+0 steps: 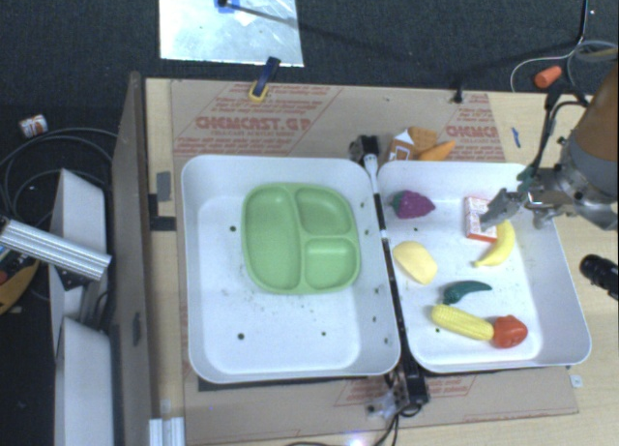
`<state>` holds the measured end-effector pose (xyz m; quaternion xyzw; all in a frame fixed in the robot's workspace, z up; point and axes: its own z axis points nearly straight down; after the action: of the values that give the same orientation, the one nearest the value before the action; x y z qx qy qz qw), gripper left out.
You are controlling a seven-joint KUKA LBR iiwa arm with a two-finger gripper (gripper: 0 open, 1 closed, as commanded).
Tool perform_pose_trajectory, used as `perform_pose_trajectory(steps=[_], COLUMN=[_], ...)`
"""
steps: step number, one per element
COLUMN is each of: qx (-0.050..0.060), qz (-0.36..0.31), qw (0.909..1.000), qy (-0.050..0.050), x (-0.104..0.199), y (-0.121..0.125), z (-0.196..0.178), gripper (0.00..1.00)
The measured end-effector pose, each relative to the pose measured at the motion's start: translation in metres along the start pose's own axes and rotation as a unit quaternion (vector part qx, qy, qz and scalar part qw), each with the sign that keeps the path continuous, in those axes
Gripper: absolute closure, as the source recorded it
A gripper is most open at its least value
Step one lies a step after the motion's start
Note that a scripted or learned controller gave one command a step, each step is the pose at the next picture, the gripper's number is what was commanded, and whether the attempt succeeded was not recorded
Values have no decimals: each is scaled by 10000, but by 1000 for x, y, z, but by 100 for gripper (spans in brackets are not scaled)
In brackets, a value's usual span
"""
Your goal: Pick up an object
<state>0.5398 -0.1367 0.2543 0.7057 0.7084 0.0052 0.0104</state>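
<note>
My gripper [517,214] hangs over the right bin [571,318] near its far right side. It is open, with nothing held between its fingers. Just below it lies a yellow banana [495,249], with a small red and white box [475,219] next to it on the left. Further left in the same bin are a purple vegetable [414,204] and a pale yellow lemon-like piece [415,261]. Toward the front lie a dark green pepper [465,290], a corn cob [461,322] and a red tomato [510,332].
A green divided plate [300,239] lies in the left bin [218,338]. Orange toy pieces [423,145] rest on the cardboard behind the right bin. A black clamp [368,151] sits where the bins meet at the back. Cables and an orange connector [547,75] hang at the far right.
</note>
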Motion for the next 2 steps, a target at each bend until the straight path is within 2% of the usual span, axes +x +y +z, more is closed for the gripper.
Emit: perform_pose_trajectory(steps=[1, 2], qx=[144, 104], qz=[31, -7], qw=[9999, 9999], qy=[47, 41], x=[-3, 40], y=[-58, -57], z=[74, 173], gripper=[0, 0])
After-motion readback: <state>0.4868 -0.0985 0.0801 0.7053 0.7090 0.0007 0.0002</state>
